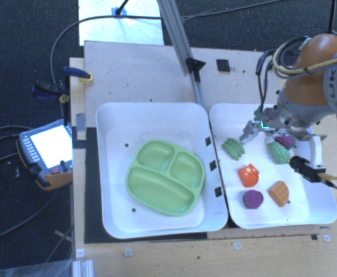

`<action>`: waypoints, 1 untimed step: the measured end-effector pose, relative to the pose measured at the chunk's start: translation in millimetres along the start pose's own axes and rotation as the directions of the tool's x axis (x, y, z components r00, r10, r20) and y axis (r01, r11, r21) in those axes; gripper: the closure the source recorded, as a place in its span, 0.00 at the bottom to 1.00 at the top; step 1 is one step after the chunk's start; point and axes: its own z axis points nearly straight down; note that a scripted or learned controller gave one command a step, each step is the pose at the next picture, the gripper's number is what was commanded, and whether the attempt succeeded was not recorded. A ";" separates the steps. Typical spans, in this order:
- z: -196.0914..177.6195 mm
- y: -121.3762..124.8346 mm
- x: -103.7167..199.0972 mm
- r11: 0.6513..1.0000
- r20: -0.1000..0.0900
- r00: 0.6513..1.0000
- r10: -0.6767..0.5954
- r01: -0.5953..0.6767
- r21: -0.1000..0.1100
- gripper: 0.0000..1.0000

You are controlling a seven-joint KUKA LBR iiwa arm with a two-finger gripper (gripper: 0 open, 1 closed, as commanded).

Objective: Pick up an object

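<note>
**Right bin holds six toy foods; gripper above the far ones**

Nearest the camera in the right bin (pixel 329 215) lie a purple toy (pixel 253 199) and an orange waffle-like piece (pixel 279 193). Behind them sits a red-orange piece (pixel 248 175), then a green ridged piece (pixel 233 148) and a green textured fruit (pixel 279 152), with a magenta item (pixel 284 140) touching it. Gripper (pixel 254 131) hovers just above the ridged piece; finger spread: cannot tell. Left bin (pixel 113 120) holds a green divided plate (pixel 165 178).

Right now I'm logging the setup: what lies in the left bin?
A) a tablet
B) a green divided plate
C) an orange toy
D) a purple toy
B: the green divided plate lies alone in the left bin; the toys sit in the right one.
</note>
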 end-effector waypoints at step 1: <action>-1.1 0.7 0.0 1.000 0.000 1.000 0.000 0.000 -0.003 0.00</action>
